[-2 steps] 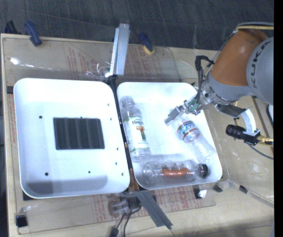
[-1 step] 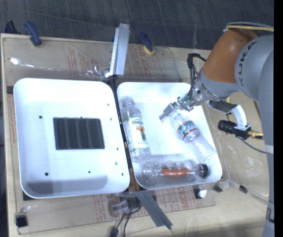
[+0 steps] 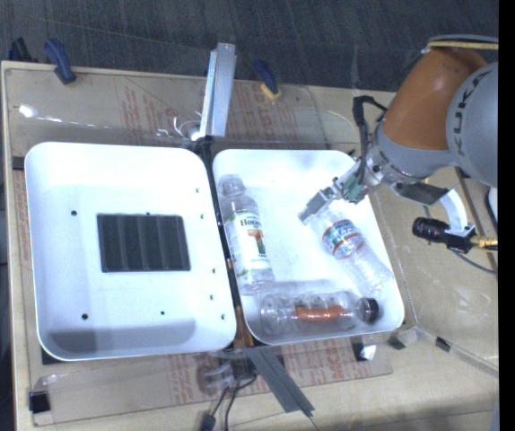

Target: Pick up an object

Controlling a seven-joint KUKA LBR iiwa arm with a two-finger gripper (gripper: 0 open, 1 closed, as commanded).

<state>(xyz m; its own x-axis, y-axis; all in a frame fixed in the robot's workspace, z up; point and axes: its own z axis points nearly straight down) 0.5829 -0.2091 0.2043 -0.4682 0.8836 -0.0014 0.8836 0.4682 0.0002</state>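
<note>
- A shallow white left bin [image 3: 60,241] was seen on the desk [image 3: 437,330], with a dark ribbed panel [image 3: 144,242] lying flat on its floor and no bottle in it.
- In the right bin [image 3: 293,164], just beside the shared divider, an upright-lying clear bottle [image 3: 245,233] with a white and orange label was seen, its cap pointing toward the far wall.
- Along the near wall a second bottle [image 3: 318,310] was laid crosswise — clear, with an orange band inside and a dark cap at its right end — and its left end was close to the base of the first.
- Further right, a third bottle [image 3: 352,245] with a blue and red label was lying at a slant, its lower end near the dark cap of the crosswise bottle.
- The end effector [image 3: 322,205] was poised at the upper end of this slanted bottle; whether it was released or clenched could not be told, and no bottle was seen between its parts.
- The grasp was judged as not yet made, with the slanted bottle taken as the likely target.
- A slip was judged the main risk — the bottles were round, smooth and probably light, so one could be rolled or squeezed aside if approached off its axis.
- A nudge against the crosswise bottle or the right wall was also thought possible, the three being crowded together.
</note>
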